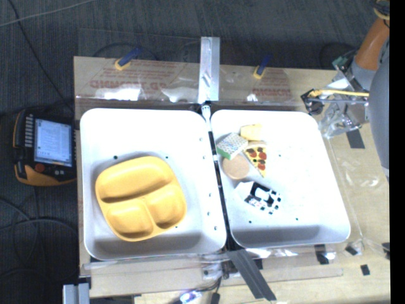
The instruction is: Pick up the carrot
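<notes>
A small cluster of toy food lies in the right bin point(297, 189), near its upper left. It holds a pale yellow block point(251, 132), a green and white wedge point(231, 145), an orange wedge with red spots point(257, 158) and a tan round piece point(236, 168). None of them reads clearly as a carrot. My gripper point(335, 111) hangs at the right, beyond the right bin's upper right corner, well apart from the cluster. The grey arm with its orange band point(373, 40) rises behind it.
A yellow divided plate point(140, 197) lies in the left bin point(107, 128). A black and white patterned piece point(262, 198) sits lower in the right bin. A handheld control unit point(43, 145) rests left of the bench.
</notes>
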Controlling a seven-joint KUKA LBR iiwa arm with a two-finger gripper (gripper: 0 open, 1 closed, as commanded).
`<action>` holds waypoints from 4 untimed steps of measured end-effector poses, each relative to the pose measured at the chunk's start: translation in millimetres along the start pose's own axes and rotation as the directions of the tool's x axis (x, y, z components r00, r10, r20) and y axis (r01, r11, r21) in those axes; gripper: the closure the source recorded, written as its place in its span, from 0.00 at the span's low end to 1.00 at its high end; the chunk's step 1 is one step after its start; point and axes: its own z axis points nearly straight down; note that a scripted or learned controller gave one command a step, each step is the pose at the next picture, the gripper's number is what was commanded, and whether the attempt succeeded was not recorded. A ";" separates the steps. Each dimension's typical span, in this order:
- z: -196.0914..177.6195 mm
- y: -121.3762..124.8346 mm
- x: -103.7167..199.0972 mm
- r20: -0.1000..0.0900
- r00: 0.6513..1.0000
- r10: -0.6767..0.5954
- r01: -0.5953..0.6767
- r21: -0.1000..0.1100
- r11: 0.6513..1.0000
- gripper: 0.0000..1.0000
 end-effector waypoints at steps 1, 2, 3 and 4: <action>-104.9 3.3 17.0 -0.012 1.000 0.003 -0.003 0.000 1.000 1.00; -108.9 3.3 18.0 -0.002 1.000 -0.003 0.003 0.000 1.000 1.00; -18.3 2.5 13.4 -0.011 1.000 -0.012 0.012 0.002 1.000 1.00; -58.6 -67.7 37.5 -0.013 0.999 0.040 -0.040 0.004 0.999 1.00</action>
